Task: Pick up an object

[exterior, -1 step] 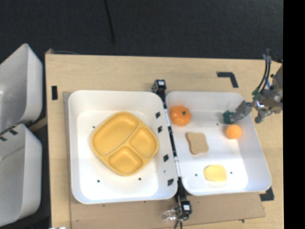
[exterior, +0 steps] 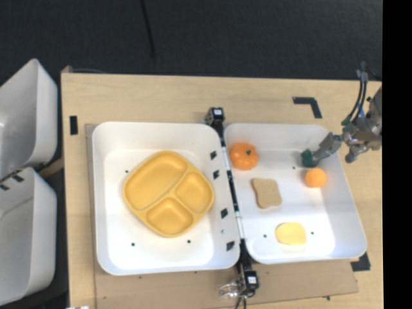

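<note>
Where gripper [exterior: 313,154] hovers: orange ball [exterior: 315,177] (just below)

No legible text, labels, brands or numbers appear on any surface. The bench [exterior: 193,95] carries only plain black corner marks without characters, one at 1 o'clock [exterior: 308,105] and one at 4 o'clock [exterior: 361,262]. The bins [exterior: 103,172] are unmarked.
</note>
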Robot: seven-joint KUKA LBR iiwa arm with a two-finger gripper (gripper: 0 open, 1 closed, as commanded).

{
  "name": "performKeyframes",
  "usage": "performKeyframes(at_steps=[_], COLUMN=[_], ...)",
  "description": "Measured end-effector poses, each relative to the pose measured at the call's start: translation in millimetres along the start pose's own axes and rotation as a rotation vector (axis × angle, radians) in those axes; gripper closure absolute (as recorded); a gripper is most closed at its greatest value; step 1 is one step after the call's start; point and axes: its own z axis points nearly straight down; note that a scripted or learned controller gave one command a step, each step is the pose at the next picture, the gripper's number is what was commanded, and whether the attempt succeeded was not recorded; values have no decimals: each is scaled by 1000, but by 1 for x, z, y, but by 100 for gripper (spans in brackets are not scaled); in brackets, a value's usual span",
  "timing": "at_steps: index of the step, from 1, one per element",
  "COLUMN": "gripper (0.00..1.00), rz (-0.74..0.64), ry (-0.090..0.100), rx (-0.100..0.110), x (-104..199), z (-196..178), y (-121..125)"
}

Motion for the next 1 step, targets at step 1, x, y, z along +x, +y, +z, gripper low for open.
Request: performKeyframes(at_steps=[1], gripper=[0], rz=[3], ry=[0], rx=[5], x=[-5], z=[61], y=[-5])
